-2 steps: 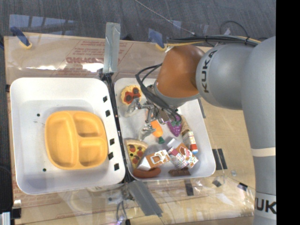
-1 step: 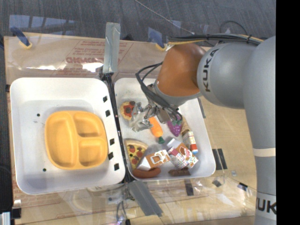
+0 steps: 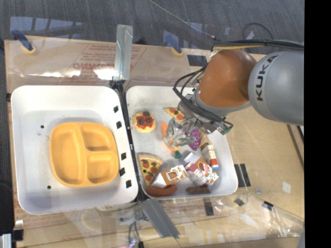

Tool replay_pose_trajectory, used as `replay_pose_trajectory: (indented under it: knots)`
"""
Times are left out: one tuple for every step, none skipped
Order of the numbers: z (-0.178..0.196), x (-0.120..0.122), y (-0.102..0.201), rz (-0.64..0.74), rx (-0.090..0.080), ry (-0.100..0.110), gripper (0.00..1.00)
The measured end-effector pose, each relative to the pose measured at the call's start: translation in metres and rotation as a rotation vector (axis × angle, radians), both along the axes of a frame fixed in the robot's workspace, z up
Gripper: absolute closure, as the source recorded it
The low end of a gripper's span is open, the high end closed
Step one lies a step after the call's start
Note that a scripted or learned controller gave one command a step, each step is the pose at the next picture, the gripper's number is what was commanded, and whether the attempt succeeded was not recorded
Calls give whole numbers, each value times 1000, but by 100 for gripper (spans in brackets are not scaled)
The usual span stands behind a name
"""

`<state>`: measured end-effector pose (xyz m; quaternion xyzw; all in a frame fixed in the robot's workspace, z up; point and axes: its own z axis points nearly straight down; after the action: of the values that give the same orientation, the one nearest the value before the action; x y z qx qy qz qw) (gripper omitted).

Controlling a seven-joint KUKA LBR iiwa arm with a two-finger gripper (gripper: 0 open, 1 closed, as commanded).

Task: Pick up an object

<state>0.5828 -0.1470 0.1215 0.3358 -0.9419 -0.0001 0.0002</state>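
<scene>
Your gripper (image 3: 177,134) sits low in the right bin (image 3: 227,161), among the toy food near the bin's middle. You cannot tell from this slanted view how far its jaws stand apart, nor whether anything is caught between them; the metal parts blur into the clutter. Just right of it lies a purple toy (image 3: 194,137), and beyond that a small bottle (image 3: 210,155) with a red tip. Far of the gripper you see a pizza slice (image 3: 174,113), and to the left a round yellow piece with red toppings (image 3: 144,121). Along the bin's near side lie a second pizza slice (image 3: 149,168), a small carton (image 3: 174,175), a printed packet (image 3: 202,173) and a brown sausage (image 3: 161,190). The left bin (image 3: 26,190) holds a yellow divided tray (image 3: 83,154), lying flat, well apart from the gripper.
</scene>
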Motion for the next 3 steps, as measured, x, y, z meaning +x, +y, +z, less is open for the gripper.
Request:
replay_pose_trajectory:
  knots:
    - [0, 0, 1, 1, 1, 1, 0]
    - [-33, -22, 48, -6, 3, 8, 0]
    - [-22, -21, 46, -5, 0, 8, 100]
